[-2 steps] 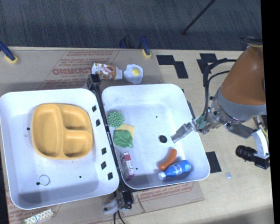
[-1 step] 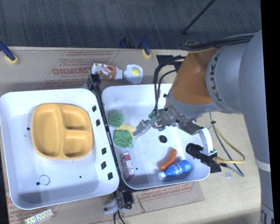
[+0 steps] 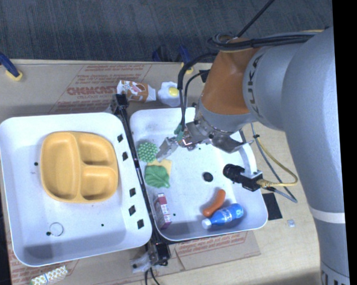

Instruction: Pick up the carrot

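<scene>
Claw (image 3: 167, 149) hung over the upper half of the right bin (image 3: 255, 215), at roughly eleven o'clock of that bin's floor, metal fingers pointing toward nine o'clock. How far they stood apart I could not tell from above; nothing showed between them. Just off the tips, at nine o'clock, sat a knobbly green ball (image 3: 147, 151), and below it, at six o'clock from the claw, a crinkled leafy green piece (image 3: 157, 176) with a bit of yellow at its top edge.

Carrot (image 3: 215, 203), smooth, orange, tapered and slightly bent, lay well apart from the claw, down at five o'clock, low in the same bin. A blue plastic bottle (image 3: 224, 217) with a white cap lay just beside it, at its six o'clock. A small dark packet (image 3: 163, 209) rested near the bin's left wall.

Left bin (image 3: 12, 179) carried a yellow divided tray (image 3: 79, 166), glossy, with rounded corners. Grey arm (image 3: 289, 78) with orange band bulked in from three o'clock.
</scene>
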Motion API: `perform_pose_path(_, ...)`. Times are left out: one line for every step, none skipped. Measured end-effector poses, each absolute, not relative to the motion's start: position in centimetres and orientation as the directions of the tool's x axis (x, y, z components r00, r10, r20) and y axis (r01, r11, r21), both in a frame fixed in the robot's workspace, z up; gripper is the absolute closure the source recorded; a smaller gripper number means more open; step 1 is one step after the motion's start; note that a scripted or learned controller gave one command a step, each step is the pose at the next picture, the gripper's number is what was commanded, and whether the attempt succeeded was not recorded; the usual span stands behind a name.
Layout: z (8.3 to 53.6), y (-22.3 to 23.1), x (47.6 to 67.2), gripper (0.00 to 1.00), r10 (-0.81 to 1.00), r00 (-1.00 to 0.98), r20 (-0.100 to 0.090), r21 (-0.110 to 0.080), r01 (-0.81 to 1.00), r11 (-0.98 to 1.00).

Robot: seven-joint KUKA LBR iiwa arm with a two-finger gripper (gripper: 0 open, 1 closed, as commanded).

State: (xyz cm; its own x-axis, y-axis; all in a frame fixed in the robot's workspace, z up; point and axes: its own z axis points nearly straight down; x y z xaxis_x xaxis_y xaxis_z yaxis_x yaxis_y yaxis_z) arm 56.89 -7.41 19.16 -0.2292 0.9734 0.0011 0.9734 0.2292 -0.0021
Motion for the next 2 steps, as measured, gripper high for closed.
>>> perform_pose_path(19.19, -4.95, 58.39, 0.00, 0.941, -0.338, 0.000, 0.000, 0.941, 0.338)
perform_pose_path(19.19, -4.96, 58.39, 0.00, 0.941, -0.338, 0.000, 0.000, 0.941, 0.338)
